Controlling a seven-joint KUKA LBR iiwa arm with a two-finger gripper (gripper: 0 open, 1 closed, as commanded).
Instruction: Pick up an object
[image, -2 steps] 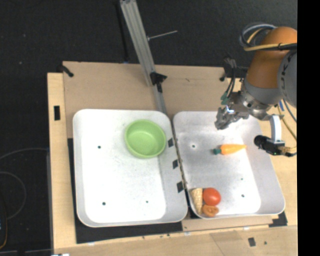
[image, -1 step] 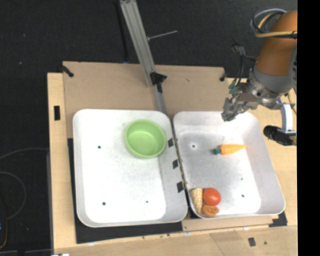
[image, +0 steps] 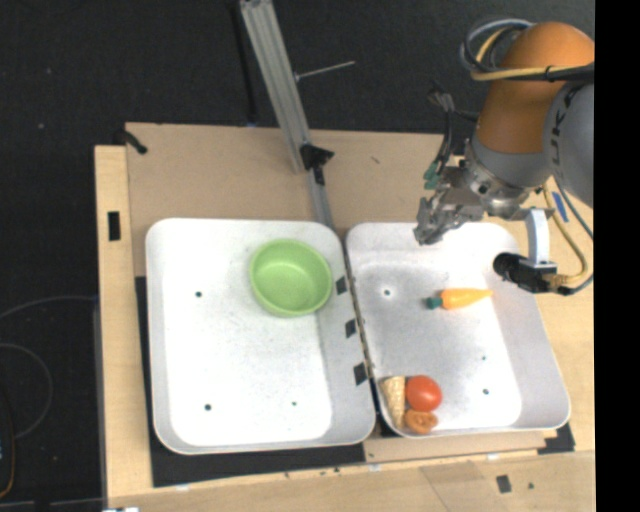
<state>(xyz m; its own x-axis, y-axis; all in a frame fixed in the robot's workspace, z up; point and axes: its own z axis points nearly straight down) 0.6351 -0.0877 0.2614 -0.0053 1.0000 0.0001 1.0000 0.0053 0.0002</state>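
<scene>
Seen from above at a slant, two shallow white bins sit side by side on a tan bench. The left white bin (image: 200, 400) holds a round light-green plastic bowl (image: 290, 277) near its upper right corner. The right white bin (image: 520, 380) holds a small toy carrot, orange with a green stem end (image: 458, 298), lying near its middle. In that bin's lower left corner three small toy foods huddle together: a red tomato-like ball (image: 424, 392), a pale cone-shaped piece (image: 394, 396) touching its left side, and a brownish piece (image: 421, 421) just below.

The grey arm with its orange band reaches in from the right. Its dark two-finger gripper (image: 432, 228) hangs over the upper edge of the right bin, above and left of the carrot, touching nothing. Whether the fingers are spread or closed cannot be made out; nothing is seen between them.

The carrot looks like the easiest pick, since it lies alone. A good approach would centre over its body, straddle its narrow width, and descend straight.
</scene>
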